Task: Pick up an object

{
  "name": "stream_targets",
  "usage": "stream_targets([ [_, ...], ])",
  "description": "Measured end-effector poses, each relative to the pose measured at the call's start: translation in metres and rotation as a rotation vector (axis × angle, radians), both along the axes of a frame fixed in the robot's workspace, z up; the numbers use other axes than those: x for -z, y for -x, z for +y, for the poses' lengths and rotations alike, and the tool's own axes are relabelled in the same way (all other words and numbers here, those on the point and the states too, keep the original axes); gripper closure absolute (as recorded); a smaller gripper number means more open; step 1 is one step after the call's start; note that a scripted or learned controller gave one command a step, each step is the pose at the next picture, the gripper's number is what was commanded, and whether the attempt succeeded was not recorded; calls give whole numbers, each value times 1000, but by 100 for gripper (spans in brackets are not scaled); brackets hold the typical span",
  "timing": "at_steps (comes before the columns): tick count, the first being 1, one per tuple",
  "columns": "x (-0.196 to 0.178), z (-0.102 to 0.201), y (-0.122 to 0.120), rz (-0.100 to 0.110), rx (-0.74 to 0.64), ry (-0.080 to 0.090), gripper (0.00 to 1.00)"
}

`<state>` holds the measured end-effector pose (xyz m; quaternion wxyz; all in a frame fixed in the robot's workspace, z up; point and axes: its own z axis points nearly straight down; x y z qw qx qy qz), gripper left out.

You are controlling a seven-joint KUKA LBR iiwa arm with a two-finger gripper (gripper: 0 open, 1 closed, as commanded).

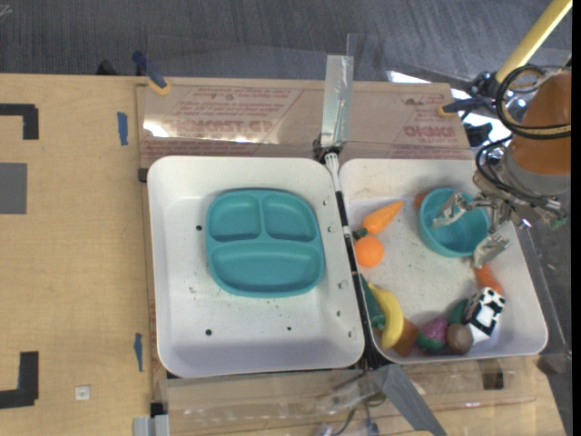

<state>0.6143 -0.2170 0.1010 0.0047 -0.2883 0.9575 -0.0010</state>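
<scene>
In the right bin (526,334), my gripper (472,228) hangs over a teal bowl (448,228). It is open: one finger (448,212) sits over the bowl's inside and the other over its right rim, and nothing is lifted. An orange carrot (382,215) and an orange ball (369,252) lie to the left of the bowl. A yellow banana (389,314), a pink fruit (435,333), a brown piece (459,338) and a black-and-white toy (488,312) lie along the bin's front. A small orange piece (487,277) lies just below the gripper.
The left bin (172,271) holds a teal divided plate (265,242). A raised rim (340,243) separates the two bins. The arm's orange band (549,130) and its cables stand above the right bin's far right corner. A wooden bench top (64,262) lies to the left.
</scene>
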Motion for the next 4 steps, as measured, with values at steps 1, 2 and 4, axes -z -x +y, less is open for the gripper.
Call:
stream_targets([
  [1, 8, 87, -28, -3, 17, 2, 0],
  [2, 8, 112, -11, -8, -35, 3, 0],
  [4, 10, 82, 10, -9, -138, 2, 0],
])
